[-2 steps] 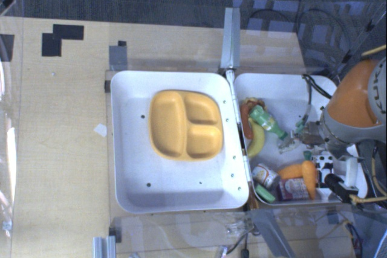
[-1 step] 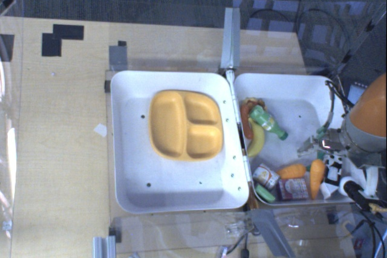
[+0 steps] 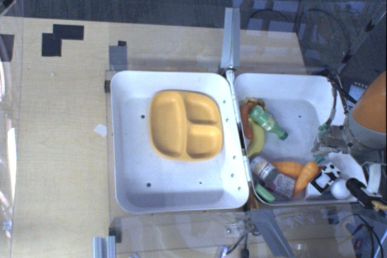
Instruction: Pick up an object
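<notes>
Gripper is hovering at the right bin's right edge, finger state unclear, possibly open; carrot is lying just near-left, long axis slanting toward it.

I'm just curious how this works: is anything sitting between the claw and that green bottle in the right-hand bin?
Nothing visible does. The claw is at the right bin's right side, and bare white floor lies between it and the green bottle, which rests on the banana at the bin's left.
</notes>
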You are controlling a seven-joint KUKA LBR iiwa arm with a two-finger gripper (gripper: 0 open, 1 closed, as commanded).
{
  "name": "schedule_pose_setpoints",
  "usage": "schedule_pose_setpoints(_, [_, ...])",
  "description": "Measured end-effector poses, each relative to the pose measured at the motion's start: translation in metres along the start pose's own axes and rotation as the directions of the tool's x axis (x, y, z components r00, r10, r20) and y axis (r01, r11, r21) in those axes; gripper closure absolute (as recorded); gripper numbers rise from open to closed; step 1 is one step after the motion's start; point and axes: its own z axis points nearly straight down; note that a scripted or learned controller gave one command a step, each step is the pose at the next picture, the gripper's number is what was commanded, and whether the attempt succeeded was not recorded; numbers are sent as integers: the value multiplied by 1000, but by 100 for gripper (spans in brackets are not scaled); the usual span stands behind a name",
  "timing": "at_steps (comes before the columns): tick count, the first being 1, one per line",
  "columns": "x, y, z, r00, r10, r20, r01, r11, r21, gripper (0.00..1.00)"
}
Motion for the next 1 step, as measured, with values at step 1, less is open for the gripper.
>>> schedule_pose_setpoints(1, [44,31,-117,998,-64,-9,64,997,40,100])
